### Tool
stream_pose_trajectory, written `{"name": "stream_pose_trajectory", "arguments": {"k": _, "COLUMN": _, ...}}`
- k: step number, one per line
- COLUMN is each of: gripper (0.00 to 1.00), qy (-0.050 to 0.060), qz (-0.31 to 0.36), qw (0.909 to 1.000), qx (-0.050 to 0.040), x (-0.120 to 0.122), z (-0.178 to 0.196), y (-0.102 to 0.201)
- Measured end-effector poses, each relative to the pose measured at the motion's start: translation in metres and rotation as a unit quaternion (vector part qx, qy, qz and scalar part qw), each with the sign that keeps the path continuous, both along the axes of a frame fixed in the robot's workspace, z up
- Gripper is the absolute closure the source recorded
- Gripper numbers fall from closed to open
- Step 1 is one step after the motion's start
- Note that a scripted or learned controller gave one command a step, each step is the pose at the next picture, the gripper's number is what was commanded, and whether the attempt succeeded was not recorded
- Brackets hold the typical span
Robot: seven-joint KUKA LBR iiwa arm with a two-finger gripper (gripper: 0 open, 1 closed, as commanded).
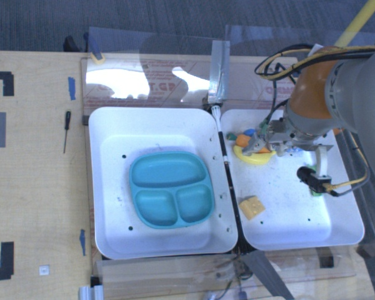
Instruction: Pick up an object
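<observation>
Gripper (263, 144) low, arm (344, 92) from right.

Single fixed camera, mounted above the bench (31, 186), looking down at a slant. Both white bins fall inside the frame: left bin (106, 167) near centre, right bin (337, 227) toward the right side. Far edge of the scene sits at top, where dark floor (144, 5) runs past the bench; near edge at bottom. Arm (356, 92) enters from the right. Moderate distance, whole work area covered. No second view to compare.
</observation>
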State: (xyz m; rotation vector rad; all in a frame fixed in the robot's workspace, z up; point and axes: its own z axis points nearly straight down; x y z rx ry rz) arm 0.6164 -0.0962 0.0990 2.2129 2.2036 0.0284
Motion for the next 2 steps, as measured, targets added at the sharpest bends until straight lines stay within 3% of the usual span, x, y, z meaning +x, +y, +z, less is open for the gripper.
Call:
{"name": "stream_pose_trajectory", "arguments": {"k": 1, "gripper": 0.0, "qy": 0.03, "qz": 0.0, "qw": 0.9995, "qx": 0.006, "x": 0.0463, "z": -0.0073, "y": -0.014}}
{"name": "stream_pose_trajectory", "arguments": {"k": 2, "gripper": 0.0, "qy": 0.027, "qz": 0.006, "qw": 0.9996, "qx": -0.0022, "x": 0.0452, "z": -0.0074, "y": -0.0073}}
